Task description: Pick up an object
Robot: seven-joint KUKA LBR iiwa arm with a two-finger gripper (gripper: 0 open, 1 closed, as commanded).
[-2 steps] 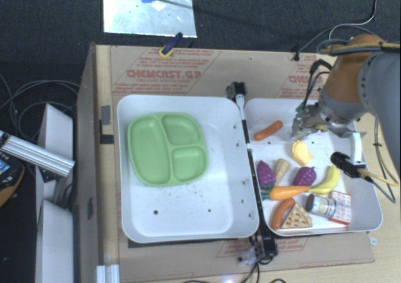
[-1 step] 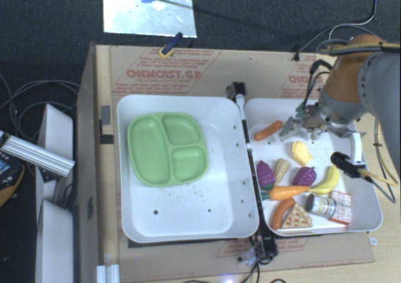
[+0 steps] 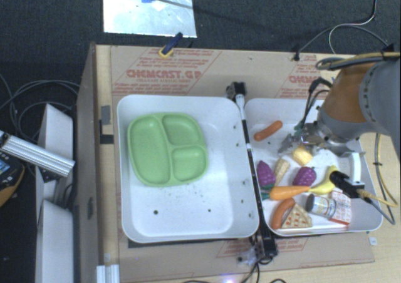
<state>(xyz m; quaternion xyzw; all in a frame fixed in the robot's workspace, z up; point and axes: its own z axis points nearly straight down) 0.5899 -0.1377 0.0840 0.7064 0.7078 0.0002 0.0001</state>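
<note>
— What is seen nearest, at the right bin's [image 3: 366,228] front wall?
— A waffle [image 3: 296,219] and a small bottle [image 3: 318,204] are crowded there, with a carrot [image 3: 289,192] and purple grapes [image 3: 305,176] just behind.
— And the gripper [image 3: 299,141]?
— It is lowered beside a yellow piece [image 3: 302,156]; its grip cannot be told. A sausage [image 3: 268,130] is left in open room, and a green plate [image 3: 167,148] is seen in the left bin [image 3: 135,225].

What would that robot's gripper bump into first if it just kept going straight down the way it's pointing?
Probably the pale yellow toy under the gripper in the right bin; depth is hard to judge from above.
</note>
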